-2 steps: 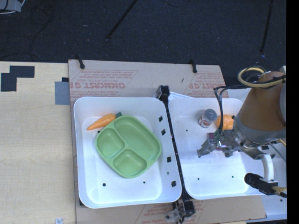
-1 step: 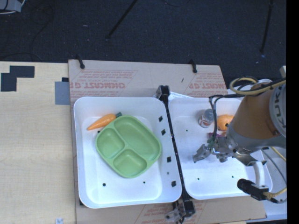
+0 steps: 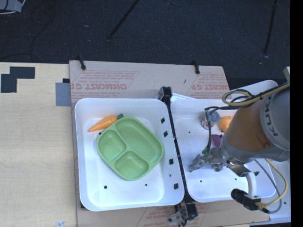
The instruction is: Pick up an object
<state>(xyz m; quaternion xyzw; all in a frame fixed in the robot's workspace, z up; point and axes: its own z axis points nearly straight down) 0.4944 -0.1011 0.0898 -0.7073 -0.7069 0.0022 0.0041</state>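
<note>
1. Dark floor with cables lies behind a wooden bench; on it a cardboard sheet (image 3: 142, 82) bears two white bins side by side, split by a black divider (image 3: 173, 150).

2. Left bin (image 3: 90, 193) holds a green three-compartment plate (image 3: 130, 148), lying flat near the middle. An orange toy carrot (image 3: 103, 123) lies just beside the plate's upper left rim, close to touching it.

3. Right bin (image 3: 208, 193) holds the arm (image 3: 258, 126), which reaches in from the right and covers much of the floor. An orange rounded object (image 3: 225, 122) sits near the bin's far side, partly hidden by the arm. A purple object (image 3: 216, 139) peeks out just below it, too hidden to name.

4. The gripper (image 3: 202, 161) is low over the right bin's floor, pointing toward the divider. I cannot tell how it is set, and nothing visible sits in it.

5. Likely target: the orange object or the purple one, both just beside the wrist rather than under the tips, so the tool would need to shift toward the far side.

6. Handling, as a guess: the orange object looks like light, smooth, hard plastic. Its rounded sides could slip, so a grasp across its widest middle, squarely centred, seems safest.

7. The carrot looks equally light and stiff; across its thick middle would suit. The plate is thin and flat, offering only its rim.
</note>
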